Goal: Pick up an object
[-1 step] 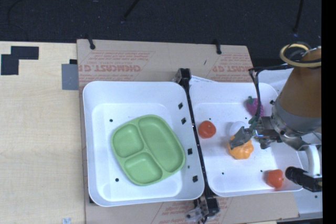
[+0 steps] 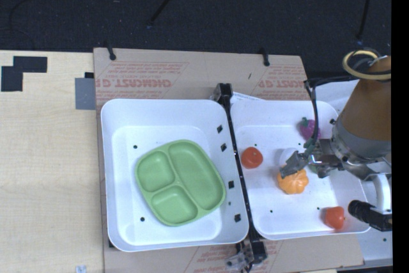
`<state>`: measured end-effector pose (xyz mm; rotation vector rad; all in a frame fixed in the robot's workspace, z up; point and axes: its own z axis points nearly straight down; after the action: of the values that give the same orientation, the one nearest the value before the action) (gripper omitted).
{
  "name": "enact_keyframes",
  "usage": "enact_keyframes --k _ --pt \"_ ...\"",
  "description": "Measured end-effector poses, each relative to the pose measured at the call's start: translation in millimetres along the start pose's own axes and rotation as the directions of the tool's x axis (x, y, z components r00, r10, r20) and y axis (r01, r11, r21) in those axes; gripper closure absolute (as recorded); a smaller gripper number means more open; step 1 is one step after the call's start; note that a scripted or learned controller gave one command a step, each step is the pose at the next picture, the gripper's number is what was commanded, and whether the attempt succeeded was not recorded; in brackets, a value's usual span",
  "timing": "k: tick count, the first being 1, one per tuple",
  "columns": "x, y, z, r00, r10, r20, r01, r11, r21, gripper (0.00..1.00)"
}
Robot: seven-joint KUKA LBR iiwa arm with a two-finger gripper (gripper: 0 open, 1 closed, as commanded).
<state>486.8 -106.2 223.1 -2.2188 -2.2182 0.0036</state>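
In the right bin (image 2: 268,227) lie a red-orange ball (image 2: 252,157), a yellow-orange fruit-like toy (image 2: 293,183), a purple item (image 2: 308,128) near the far wall and a red item (image 2: 334,217) near the front right corner. My gripper (image 2: 297,165) reaches in from the right and sits low, directly over the top of the yellow-orange toy, touching or nearly touching it. The arm's wrist hides the bin's right side.
The left bin (image 2: 118,137) holds a green divided plate (image 2: 179,182), lying at a slant. A black divider (image 2: 231,156) runs between the bins. Cardboard (image 2: 192,77) lies under both bins, with a wooden bench (image 2: 45,169) to the left.
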Motion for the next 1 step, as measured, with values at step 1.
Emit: enact_keyframes --k 1 --pt "-0.7 -1.2 64.4 1.000 0.000 -0.001 0.000 1.000 0.006 0.00"
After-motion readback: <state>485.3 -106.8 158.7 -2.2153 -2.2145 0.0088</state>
